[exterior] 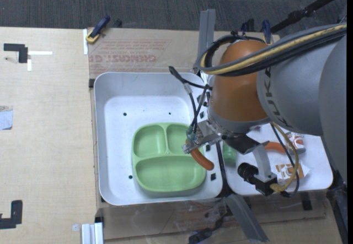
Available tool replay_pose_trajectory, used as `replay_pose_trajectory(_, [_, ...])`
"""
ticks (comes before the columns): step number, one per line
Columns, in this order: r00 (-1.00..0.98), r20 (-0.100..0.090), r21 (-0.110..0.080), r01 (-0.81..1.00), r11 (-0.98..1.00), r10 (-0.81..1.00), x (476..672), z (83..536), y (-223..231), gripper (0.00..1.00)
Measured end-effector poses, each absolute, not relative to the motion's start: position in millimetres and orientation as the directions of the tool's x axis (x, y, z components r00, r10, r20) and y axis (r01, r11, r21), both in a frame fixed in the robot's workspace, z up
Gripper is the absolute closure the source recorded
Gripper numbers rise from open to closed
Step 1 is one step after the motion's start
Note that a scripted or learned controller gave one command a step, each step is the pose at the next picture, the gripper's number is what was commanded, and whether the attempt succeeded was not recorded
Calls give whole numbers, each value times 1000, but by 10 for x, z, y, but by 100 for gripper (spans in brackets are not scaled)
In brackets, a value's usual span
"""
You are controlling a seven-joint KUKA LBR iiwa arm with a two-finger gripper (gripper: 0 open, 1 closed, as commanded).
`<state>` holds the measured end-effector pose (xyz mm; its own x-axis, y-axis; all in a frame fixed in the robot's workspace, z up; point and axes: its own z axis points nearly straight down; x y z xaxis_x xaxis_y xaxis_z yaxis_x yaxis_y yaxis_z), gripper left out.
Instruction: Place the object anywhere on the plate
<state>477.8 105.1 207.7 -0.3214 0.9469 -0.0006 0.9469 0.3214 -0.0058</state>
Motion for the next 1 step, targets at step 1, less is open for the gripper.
replay_pose_trajectory(1, [-321,-1,-6,947,321,947,4778,2077,1049,0])
